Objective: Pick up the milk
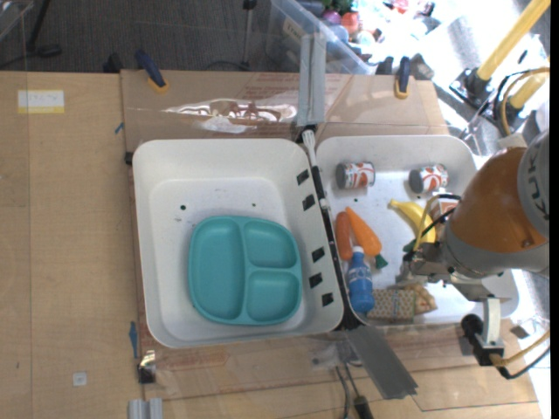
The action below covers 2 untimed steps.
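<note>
The milk [395,304] looks to be the small patterned carton lying on its side at the front of the right bin [393,151]. My gripper [418,269] hangs just above the carton's right end, under the orange band of the arm [489,212]. The wrist hides the gripper's tips and part of the carton. A blue bottle [359,283] lies right beside the carton's left end.
In the right bin there are also a carrot [362,230], a banana [410,215] and two cans [356,175] [427,179] at the back. The left bin [162,225] holds a teal divided plate [244,269]. A black divider [316,225] runs between the bins.
</note>
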### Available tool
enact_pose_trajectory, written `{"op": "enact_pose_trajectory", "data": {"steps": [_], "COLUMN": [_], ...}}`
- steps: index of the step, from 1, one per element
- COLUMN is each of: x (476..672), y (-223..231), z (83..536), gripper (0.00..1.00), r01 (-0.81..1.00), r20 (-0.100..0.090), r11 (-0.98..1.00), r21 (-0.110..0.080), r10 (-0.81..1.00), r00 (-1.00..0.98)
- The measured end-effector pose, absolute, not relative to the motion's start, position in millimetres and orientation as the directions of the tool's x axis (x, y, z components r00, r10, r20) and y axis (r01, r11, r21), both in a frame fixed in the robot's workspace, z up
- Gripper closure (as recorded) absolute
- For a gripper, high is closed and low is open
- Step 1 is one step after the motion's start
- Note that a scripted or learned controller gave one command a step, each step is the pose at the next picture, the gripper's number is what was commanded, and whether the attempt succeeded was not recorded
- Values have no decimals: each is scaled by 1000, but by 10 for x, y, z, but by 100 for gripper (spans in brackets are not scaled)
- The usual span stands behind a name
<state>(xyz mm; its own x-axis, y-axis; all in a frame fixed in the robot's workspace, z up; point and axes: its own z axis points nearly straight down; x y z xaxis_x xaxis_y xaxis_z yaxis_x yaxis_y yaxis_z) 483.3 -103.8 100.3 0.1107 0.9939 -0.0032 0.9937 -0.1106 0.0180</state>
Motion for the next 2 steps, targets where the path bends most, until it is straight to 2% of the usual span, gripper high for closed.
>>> {"op": "enact_pose_trajectory", "data": {"steps": [1,2], "x": [4930,4919], "y": [-343,-460], "z": [1029,1042], "gripper": [100,0], "r01": [992,990], "r20": [-21,-37], "r11": [-123,-138], "r21": [31,35], "r10": [992,990], "r00": [123,139]}}
